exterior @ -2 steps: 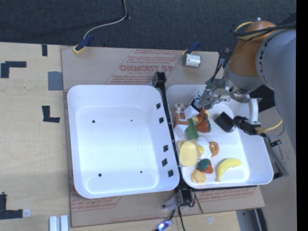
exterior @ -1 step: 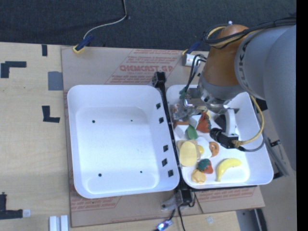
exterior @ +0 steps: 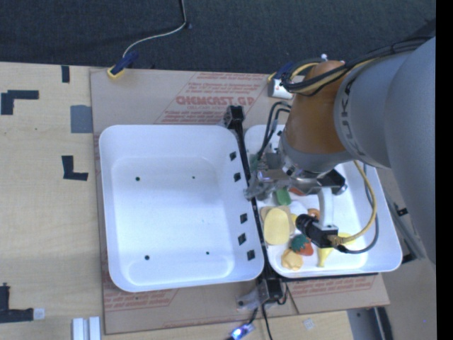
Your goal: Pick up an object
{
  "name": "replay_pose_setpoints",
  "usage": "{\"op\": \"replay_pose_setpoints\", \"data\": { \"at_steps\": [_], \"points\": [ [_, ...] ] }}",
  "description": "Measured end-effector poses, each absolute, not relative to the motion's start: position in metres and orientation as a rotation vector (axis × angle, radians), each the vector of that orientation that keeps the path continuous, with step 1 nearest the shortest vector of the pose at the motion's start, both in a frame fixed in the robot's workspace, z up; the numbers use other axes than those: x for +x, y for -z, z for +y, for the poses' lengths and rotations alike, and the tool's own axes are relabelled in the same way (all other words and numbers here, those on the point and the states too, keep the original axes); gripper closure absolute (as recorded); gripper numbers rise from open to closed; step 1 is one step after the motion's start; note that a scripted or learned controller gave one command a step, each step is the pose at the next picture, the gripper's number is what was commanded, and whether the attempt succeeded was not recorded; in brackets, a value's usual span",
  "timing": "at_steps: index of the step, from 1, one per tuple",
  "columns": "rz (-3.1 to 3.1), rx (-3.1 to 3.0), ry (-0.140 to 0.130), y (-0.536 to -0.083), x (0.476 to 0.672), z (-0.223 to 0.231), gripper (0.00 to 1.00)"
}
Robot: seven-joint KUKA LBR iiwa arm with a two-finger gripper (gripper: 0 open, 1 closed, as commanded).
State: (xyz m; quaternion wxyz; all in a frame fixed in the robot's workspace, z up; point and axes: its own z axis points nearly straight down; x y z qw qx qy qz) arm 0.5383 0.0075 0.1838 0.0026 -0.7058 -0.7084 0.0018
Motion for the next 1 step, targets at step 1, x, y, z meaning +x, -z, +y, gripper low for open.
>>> {"op": "replay_pose_setpoints", "data": {
  "at_steps": [1],
  "points": [
    [-2.239,-2.22,0.024,-0.3496,0.5708,0.0557,1.0]
  ]
}}
